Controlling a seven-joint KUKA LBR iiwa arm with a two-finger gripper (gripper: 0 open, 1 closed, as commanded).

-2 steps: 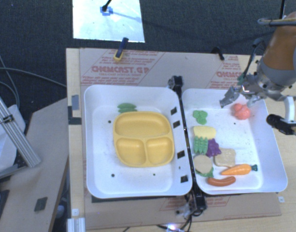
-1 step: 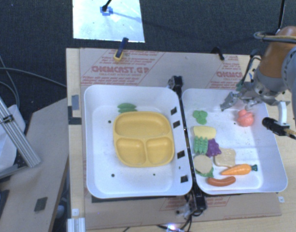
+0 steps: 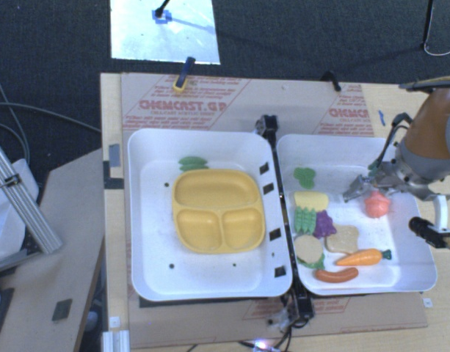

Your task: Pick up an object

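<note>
Nearest the front rim of the right bin (image 3: 423, 273) lie a red sausage (image 3: 336, 275) and an orange carrot (image 3: 359, 257), close together, with a bread slice (image 3: 343, 238), a round sandwich piece (image 3: 309, 248) and purple grapes (image 3: 324, 223) just behind them. That crowding is one risk: a reach there could nudge a neighbour or catch two pieces at once. Farther back, the claw (image 3: 365, 185) hangs low, just beside a pink-red fruit (image 3: 377, 205), the likeliest thing to pick. I cannot tell how wide the claw stands, and nothing shows between its tips. The rounded fruit may roll or squirt away if pinched off-centre. Across the divider, the left bin (image 3: 147, 218) bears a yellow tray (image 3: 216, 210) and a green leaf (image 3: 193, 163).
</note>
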